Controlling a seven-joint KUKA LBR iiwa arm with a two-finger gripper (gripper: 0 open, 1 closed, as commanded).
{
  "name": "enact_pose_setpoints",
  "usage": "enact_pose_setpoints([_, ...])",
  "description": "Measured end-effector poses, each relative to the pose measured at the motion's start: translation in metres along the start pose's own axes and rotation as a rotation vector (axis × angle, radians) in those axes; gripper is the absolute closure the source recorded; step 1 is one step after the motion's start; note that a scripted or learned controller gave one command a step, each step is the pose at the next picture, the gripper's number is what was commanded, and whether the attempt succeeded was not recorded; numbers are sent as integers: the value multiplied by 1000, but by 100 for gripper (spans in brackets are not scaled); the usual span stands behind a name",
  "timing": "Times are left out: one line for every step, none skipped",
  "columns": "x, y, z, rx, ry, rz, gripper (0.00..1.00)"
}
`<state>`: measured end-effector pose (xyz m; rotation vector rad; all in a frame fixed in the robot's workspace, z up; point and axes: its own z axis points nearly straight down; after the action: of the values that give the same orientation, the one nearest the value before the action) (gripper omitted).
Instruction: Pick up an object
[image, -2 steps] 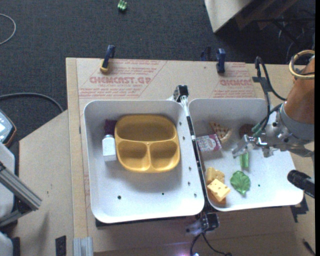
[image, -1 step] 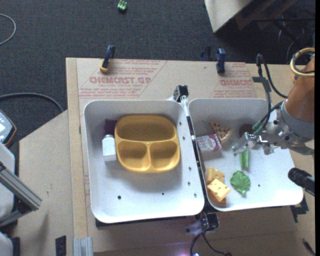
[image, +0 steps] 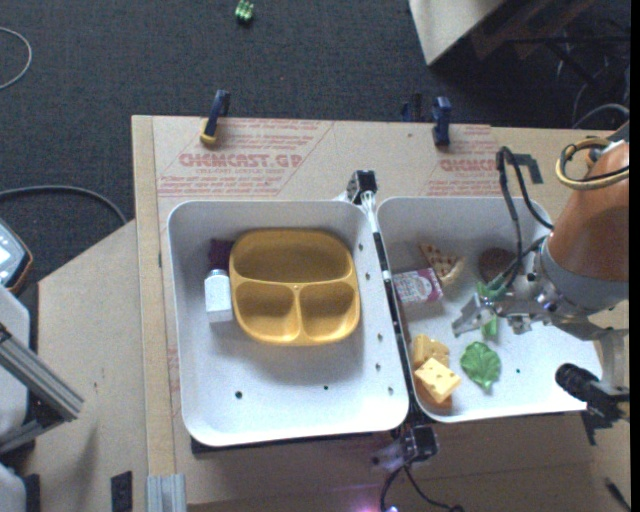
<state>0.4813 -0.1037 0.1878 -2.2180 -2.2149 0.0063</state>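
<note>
One fixed camera looks down at a slant on both white bins (image: 190, 330) from above the bench (image: 150, 200)

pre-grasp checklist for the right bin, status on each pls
1. Gripper over right bin: ok.
2. Target under it: ok, green leaf toy lies just below the gripper.
3. Object between fingers: cannot tell.
4. Neighbours apart: not ok, cheese wedge sits close beside the leaf.
5. Cable free of gripper: cannot tell.
6. Yellow tray stays out of the way in left bin: ok.

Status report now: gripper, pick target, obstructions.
Gripper low in right bin, over green stalk; nothing seen gripped. Green leaf just below it. Cheese wedges and carton crowd nearby.
</note>
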Motion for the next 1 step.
enact_pose_setpoints([4,-1,43,-1,1,-1,0])
